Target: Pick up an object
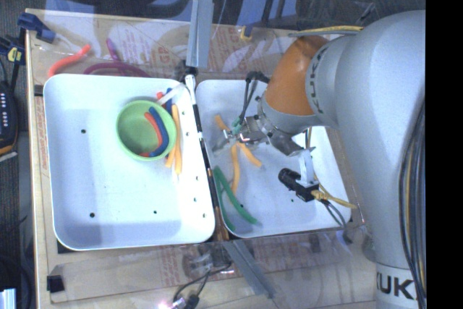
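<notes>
Grey arm [376,105] looms largest, reaching into the right bin [318,217]. Its jaws [233,132] hang low over that bin's left half, just above orange strips [237,159]; whether they grip anything cannot be told. Green strips [230,197] lie below those. Left of this bin, a green bowl [145,130] sits in the other bin [94,184].
</notes>
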`<state>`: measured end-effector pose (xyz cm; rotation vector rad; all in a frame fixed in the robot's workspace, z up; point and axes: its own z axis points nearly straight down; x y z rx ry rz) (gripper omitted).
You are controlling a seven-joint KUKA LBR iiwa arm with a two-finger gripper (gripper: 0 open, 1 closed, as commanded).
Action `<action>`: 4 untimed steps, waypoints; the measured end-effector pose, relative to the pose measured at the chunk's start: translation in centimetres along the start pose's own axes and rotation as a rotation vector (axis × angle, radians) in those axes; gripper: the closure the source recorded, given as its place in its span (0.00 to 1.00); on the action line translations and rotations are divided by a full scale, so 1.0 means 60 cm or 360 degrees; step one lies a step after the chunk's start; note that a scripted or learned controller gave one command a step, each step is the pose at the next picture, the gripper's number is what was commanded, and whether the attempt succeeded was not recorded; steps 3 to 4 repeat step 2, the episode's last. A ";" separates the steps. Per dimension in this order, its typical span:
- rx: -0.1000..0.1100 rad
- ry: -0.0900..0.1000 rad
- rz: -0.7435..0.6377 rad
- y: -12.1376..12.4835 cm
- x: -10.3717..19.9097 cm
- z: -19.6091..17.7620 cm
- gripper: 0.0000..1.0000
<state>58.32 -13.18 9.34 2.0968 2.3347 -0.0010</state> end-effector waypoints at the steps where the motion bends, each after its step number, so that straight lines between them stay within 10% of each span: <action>1: 0.0002 -0.0004 -0.0002 0.000 -0.003 -0.020 1.00; 2: 0.0005 0.0006 -0.0002 0.028 0.011 -0.177 1.00; 4: 0.0005 0.0006 -0.0002 0.028 0.011 -0.177 1.00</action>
